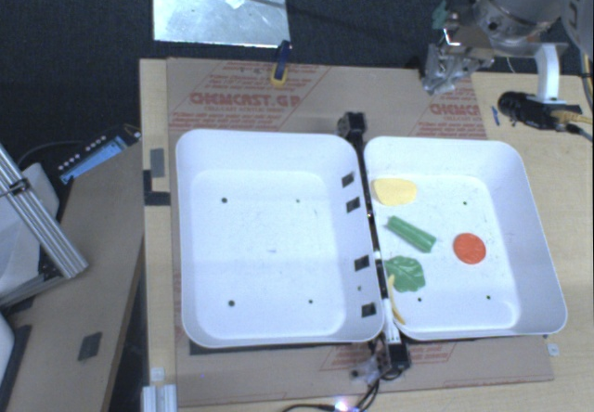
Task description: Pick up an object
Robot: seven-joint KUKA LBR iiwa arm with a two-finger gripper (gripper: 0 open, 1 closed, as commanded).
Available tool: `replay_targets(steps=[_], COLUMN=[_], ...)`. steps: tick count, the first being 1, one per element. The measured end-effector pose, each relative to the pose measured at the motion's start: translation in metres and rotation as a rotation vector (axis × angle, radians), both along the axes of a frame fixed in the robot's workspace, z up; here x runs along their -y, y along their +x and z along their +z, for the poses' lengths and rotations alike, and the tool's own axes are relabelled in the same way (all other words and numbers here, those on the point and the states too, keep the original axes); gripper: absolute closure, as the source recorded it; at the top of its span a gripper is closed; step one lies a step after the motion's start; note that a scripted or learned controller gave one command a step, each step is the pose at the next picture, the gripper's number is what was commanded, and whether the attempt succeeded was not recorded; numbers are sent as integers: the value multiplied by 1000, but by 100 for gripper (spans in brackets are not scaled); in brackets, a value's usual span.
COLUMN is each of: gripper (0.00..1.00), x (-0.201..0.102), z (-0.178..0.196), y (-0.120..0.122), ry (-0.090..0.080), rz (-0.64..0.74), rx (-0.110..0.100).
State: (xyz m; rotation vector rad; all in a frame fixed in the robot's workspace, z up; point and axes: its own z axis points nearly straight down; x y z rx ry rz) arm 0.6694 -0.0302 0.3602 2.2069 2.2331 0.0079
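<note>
Printed in red on the cardboard sheet [246, 95] under the bins: "CHEMCAST GP". End effector [447, 72] at upper right of the frame, above the cardboard, outside both bins; grip state impossible to tell. Well below it, in the right bin [520, 215]: 1 yellow piece [394, 190], 1 green stick [410, 234], 1 leafy green piece [406, 272], 1 orange disc [470, 249]. 2 white bins in all, left bin [269, 234] beside the right.

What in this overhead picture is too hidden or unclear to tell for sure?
- The tool: small and blurred above the right bin, so its finger state is unreadable.
- The arm's upper part: cut off by the top edge.
- A thin yellow piece: partly tucked under the leafy green item, so its shape is unclear.
- Red disc, yellow piece, green stick: too small to identify.
</note>
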Motion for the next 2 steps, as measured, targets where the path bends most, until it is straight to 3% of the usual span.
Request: replay_targets(steps=[1,2], gripper=[100,100], x=[-52,-82], z=[23,41], y=[0,-1], ry=[-1,-1], rz=[-2,-4], rx=[0,0])
